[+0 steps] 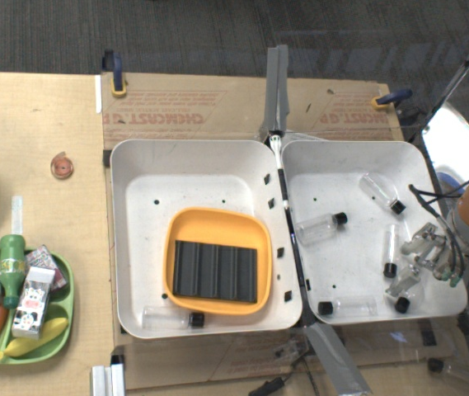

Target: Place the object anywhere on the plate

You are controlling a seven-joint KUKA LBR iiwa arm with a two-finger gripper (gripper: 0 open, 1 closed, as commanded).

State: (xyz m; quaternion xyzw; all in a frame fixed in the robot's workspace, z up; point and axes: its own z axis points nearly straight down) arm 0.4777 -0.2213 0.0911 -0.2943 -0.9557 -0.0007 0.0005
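Orange square plastic plate (pixel 218 225) waits in the left white bin (pixel 135 172); metal two-finger gripper (pixel 426 252) hovers among clear black-capped vials (pixel 321 225), grip state unclear.

We're seeing even, bright overhead light, soft shadows inside the white bins (pixel 127 221), mild glare washing out the clear vials (pixel 380 191), overall slightly soft focus, and a blown-out patch at right.
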